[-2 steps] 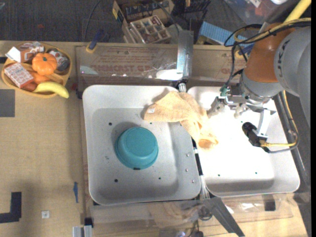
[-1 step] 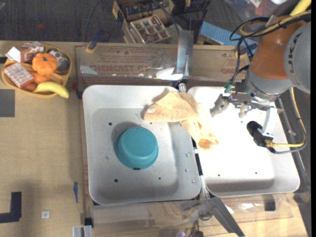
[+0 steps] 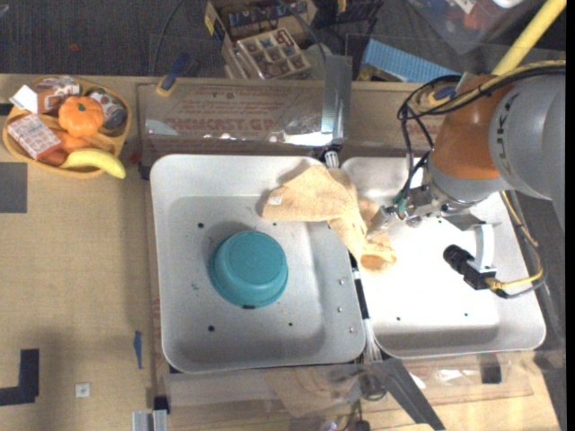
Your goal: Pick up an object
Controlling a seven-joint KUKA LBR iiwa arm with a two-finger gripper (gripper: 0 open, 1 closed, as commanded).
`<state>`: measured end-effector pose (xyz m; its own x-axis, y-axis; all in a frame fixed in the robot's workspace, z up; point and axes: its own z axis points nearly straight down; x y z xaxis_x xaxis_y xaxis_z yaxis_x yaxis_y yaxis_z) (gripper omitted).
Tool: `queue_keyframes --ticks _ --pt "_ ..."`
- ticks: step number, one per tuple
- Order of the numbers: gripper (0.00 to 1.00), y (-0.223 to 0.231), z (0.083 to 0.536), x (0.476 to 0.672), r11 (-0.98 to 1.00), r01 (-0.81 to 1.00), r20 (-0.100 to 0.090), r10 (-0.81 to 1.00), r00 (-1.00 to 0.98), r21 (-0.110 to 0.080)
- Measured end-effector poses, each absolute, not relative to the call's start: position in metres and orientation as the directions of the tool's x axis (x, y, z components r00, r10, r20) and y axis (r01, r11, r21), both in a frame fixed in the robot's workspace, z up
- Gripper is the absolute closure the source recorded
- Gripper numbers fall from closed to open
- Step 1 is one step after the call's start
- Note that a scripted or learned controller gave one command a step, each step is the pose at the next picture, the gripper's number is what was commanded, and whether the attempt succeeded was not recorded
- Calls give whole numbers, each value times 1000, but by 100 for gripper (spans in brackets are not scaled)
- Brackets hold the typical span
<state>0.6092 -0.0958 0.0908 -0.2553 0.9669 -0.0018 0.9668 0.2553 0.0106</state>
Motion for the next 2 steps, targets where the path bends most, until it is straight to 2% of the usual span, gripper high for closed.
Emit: queue_keyframes --ticks 1,2 --pt "100 -96 103 611 252 968 -2 968 -252 17" --pt "100 -45 186 648 285 959 -2 959 -285 3"
